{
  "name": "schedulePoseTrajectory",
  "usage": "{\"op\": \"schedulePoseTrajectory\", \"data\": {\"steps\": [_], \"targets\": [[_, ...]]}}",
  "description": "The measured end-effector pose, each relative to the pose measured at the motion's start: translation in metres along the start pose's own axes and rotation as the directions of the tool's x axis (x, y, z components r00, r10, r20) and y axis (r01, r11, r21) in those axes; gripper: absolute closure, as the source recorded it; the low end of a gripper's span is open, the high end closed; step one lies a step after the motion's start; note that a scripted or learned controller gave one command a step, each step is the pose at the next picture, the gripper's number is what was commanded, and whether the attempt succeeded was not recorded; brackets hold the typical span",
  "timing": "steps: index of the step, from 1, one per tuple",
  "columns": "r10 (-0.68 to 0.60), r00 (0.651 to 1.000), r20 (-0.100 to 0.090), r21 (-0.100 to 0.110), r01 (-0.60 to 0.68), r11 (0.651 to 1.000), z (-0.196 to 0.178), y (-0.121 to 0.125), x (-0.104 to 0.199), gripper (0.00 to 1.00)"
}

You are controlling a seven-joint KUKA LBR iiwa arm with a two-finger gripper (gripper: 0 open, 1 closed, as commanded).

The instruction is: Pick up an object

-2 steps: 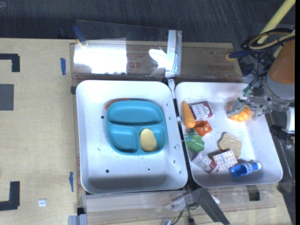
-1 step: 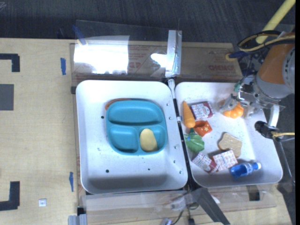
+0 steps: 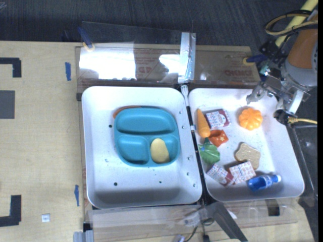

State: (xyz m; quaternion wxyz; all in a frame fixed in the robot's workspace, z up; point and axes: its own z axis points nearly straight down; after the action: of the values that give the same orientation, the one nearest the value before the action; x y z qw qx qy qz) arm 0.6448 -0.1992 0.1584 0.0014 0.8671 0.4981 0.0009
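The gripper [image 3: 276,97] hangs over the far right corner of the right bin [image 3: 298,178], below the grey arm [image 3: 303,54] with its orange band. Whether it is spread or pressed together I cannot tell, since the wrist and cables crowd that corner; nothing shows pinched in it.

Just beside the gripper, toward the left and a little nearer the camera, sits a small orange pumpkin [image 3: 251,118], apart from the other items and the easiest candidate to take. It looks like a light, hollow plastic toy: stiff, smooth, and rounded with ribs, so it may roll or slip out of a squeeze. A hold across its widest middle, straight down from above, seems safest.

Farther from the gripper lie a slice of toast [image 3: 247,155], a blue bottle [image 3: 263,181] on its side at the near edge, and two red-and-white packets [image 3: 242,172], which look flat and thin and would be hard to get under. Well to the left, along the divider, are a carrot [image 3: 203,123], another packet [image 3: 217,119], a red pepper [image 3: 218,137] and something green [image 3: 210,153], packed closely.

The left bin [image 3: 96,185], well apart from the gripper, holds a blue divided tray [image 3: 132,135] with a yellow lemon [image 3: 159,150] in one compartment.
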Motion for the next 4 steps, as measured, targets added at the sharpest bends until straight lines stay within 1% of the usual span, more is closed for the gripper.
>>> {"op": "schedulePoseTrajectory", "data": {"steps": [1,2,3,4], "targets": [[-0.085,0.996,-0.001,0.0,0.085,0.996,0.072,-0.022,0.009,0.0],[-0.087,0.996,0.0,0.0,0.087,0.996,0.062,-0.022,0.01,1.0],[-0.42,0.907,-0.002,0.0,0.42,0.907,0.071,-0.063,0.013,1.0],[-0.473,0.881,-0.003,-0.008,0.473,0.881,-0.032,-0.051,0.111,1.0]]}}
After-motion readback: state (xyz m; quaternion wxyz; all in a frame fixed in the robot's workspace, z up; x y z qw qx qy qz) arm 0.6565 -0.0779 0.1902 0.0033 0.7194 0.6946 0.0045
